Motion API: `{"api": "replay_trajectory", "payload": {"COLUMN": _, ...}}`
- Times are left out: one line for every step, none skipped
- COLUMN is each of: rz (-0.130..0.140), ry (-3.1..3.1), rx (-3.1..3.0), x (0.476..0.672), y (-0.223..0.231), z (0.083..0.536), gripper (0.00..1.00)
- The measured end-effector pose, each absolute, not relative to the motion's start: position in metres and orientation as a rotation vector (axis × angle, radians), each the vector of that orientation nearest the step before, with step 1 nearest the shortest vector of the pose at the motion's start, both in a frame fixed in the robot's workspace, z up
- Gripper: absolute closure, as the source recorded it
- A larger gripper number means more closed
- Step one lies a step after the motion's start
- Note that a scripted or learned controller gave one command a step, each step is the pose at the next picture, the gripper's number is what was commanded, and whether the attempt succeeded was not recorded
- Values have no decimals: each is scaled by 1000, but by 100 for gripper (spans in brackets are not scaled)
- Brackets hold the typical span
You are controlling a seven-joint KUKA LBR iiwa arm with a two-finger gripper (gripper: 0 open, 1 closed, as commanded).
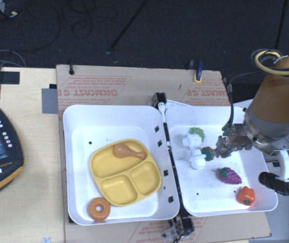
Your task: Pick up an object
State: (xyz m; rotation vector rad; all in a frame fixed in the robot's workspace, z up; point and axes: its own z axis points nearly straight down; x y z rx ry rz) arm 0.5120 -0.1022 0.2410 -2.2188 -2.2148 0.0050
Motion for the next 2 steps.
{"api": "replay_trajectory", "payload": {"rz": 3, "ry": -2224, "rx": -2208, "x": 538, "y": -21, "z": 207, "gripper": 100}}
{"api": "replay_trajectory", "payload": {"rz": -8, "ry": -2225, "rx": -2221, "x": 492, "y": -11, "z": 318, "gripper": 100}}
